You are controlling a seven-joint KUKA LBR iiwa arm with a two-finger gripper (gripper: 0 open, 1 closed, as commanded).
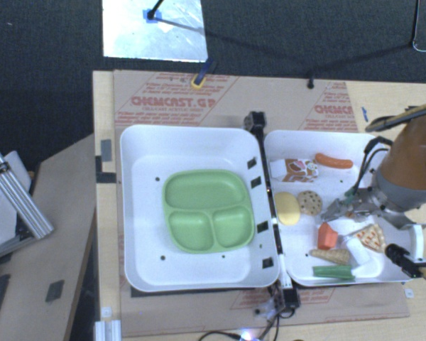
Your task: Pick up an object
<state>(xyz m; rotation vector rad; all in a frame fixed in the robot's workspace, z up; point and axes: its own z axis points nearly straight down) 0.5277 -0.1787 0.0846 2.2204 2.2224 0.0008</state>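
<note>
Nearest candidate for the pick: the orange-red piece (327,235), lying in the right bin (291,148) just below-left of my claw (346,206). My claw hangs over the bin's middle, low among the toys; whether it is wide or narrow I cannot tell, the tips blur into the clutter, and nothing shows gripped. Around the orange-red piece, packed close: a white piece (357,251) touching it on the right, the pizza slice (373,237) beyond that, a tan cone-like piece (331,255) just below, a green stick (334,271) under that against the bin's near wall. Above-left of it, the cookie (311,202) and the yellow round piece (287,208) sit side by side; further up, the sausage (334,162) and a printed packet (299,169). Risks, as I judge them: crowding could let me pinch two things or shove neighbours aside; small smooth toys may squirt out; the flat slice offers little to grip. Left of the orange-red piece, across the divider, the left bin (138,190) holds a green sectioned plate (207,210). Both bins rest on brown board on the counter (64,190); dark floor beyond.
</note>
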